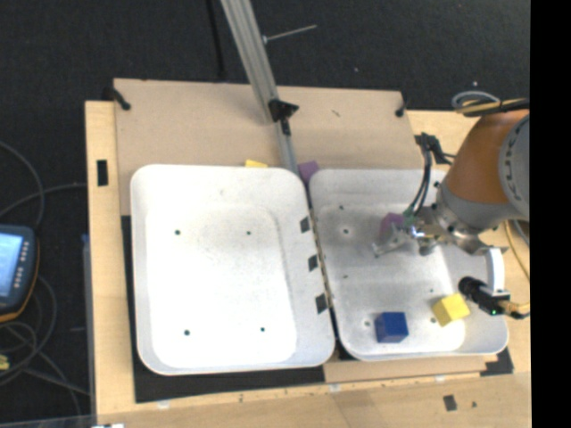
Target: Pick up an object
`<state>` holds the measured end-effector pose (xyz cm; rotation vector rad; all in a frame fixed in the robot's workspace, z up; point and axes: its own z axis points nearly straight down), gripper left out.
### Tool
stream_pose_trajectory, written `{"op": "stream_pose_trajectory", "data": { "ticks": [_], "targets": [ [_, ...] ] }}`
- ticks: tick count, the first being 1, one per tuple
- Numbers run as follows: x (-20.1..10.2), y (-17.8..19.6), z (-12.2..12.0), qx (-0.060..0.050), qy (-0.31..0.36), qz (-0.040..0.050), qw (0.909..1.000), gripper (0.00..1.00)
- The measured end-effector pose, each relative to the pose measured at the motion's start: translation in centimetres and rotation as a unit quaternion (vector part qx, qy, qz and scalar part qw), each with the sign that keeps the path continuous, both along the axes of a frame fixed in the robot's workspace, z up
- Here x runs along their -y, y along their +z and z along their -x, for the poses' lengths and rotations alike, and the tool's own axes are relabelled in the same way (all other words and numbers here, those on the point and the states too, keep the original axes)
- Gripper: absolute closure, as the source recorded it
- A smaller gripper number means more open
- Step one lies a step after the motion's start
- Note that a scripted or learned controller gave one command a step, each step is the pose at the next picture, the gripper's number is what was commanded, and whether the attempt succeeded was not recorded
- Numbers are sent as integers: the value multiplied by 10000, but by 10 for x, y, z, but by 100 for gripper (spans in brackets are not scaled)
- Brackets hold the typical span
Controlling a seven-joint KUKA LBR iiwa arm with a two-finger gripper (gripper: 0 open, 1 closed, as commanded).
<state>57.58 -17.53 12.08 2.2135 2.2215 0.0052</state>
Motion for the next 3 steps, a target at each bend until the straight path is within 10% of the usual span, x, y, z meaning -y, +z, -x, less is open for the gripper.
{"op": "stream_pose_trajectory", "data": {
  "ticks": [1, 2, 3],
  "targets": [
    [16, -25, -63, -45, -1, -15, 10000, 0],
    [18, -12, -62, -32, 18, 18, 10000, 100],
    [-66, 73, -61, 9, 29, -14, 10000, 100]
  ]
}}
